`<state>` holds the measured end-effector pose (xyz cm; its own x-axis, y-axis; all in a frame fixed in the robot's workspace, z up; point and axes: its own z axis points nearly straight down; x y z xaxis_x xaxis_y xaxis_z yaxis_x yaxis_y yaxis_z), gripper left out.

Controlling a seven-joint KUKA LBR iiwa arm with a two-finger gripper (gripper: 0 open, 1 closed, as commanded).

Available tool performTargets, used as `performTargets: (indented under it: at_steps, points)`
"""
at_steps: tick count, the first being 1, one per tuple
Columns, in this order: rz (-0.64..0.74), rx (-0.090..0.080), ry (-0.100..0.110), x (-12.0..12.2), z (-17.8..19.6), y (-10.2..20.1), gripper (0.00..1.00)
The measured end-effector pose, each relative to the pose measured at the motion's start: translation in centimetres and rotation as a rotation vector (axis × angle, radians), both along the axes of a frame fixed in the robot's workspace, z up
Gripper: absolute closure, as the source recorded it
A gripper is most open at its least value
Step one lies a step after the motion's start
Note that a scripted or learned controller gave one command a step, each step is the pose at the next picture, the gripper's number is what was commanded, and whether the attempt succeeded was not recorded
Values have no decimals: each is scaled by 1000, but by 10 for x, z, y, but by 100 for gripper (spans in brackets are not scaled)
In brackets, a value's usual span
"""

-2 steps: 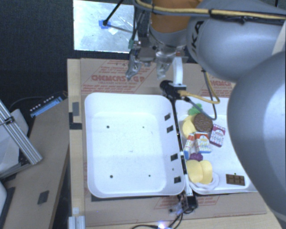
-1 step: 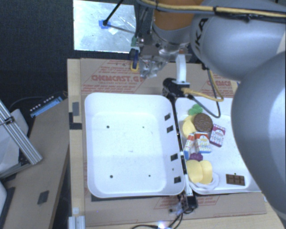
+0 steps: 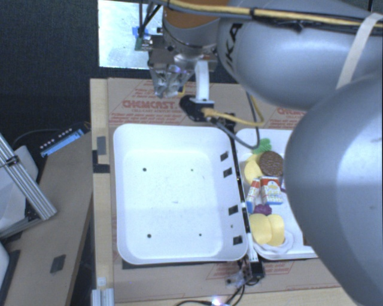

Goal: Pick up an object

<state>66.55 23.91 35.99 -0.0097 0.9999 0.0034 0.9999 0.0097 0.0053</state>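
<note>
While the grey arm (image 3: 311, 66) crosses the upper right of the frame, its orange band (image 3: 188, 17) sits at top centre and the gripper (image 3: 168, 83) hangs just below it. The gripper is over the printed cardboard sheet (image 3: 140, 103), just beyond the far rim of the left bin (image 3: 173, 197) and well apart from the right bin (image 3: 289, 250). Its tip is blurred, so it cannot be told whether the gripper is apart or together.

The left bin lies at centre frame, and its white floor is marked by a few small dark dots. The right bin lies at right of centre, partly hidden under the arm, and it holds the candidate objects crowded together. A green item (image 3: 263, 144) lies at the far end. Below it, a yellow rounded piece (image 3: 252, 170) touches a brown disc (image 3: 271, 162). A red and white box (image 3: 273, 191) lies beside a slim tube (image 3: 253, 192) at mid-bin, with a small purple item (image 3: 261, 210) just below them. Two yellow blocks (image 3: 267, 229) lie at the near end.

A metal frame (image 3: 27, 188) stands at the left edge of the frame.
</note>
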Motion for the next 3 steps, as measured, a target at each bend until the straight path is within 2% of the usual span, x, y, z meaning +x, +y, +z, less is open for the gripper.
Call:
performTargets:
  at_steps: [1, 2, 3]
  points:
    - [-4, -2, 4, -14, 15, -5, 100]
    - [-4, -3, 2, 4, 15, -5, 100]
    - [-3, -2, 4, -20, 38, -5, 100]
